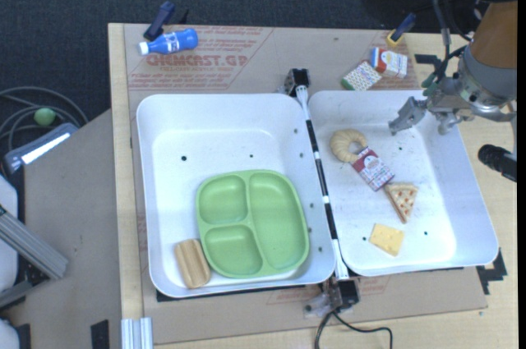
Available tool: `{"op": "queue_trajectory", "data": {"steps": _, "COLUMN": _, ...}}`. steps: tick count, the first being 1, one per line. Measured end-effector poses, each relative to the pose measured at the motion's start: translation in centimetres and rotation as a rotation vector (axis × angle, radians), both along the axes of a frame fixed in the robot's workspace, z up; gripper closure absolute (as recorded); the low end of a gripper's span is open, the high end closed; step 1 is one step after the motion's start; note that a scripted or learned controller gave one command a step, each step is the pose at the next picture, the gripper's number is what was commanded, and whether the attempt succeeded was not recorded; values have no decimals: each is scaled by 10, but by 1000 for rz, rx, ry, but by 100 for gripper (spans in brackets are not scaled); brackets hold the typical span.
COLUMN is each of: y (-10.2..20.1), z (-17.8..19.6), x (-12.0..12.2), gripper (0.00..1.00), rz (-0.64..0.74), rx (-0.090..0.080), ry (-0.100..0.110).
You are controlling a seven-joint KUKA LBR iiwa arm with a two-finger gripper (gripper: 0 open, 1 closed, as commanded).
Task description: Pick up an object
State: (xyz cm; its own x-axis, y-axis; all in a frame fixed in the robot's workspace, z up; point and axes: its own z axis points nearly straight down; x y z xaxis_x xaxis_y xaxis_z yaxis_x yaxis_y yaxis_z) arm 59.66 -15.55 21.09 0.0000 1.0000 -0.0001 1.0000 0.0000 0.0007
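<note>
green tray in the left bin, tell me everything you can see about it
The green tray is a pale green divided plate with rounded corners, smooth and matte like plastic. Raised ridges split it into three compartments, and all three look bare. It lies flat, right side up, slightly rotated, on the floor of the left bin, toward that bin's near right corner. A tan ridged bread-like piece lies at its near left edge, touching or nearly so. The end effector is over the other bin, well away from it.

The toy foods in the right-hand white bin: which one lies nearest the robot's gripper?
The tan ring-shaped toy bagel, lying at the bin's upper left, just left of and below the gripper. The red-and-white packet, pizza slice and yellow cheese piece lie progressively farther down.
</note>
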Motion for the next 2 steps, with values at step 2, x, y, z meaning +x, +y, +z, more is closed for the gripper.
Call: {"op": "queue_trajectory", "data": {"steps": 2, "y": 58, "z": -123, "x": 9, "gripper": 0, "rz": 0, "rx": 1, "ry": 5}}
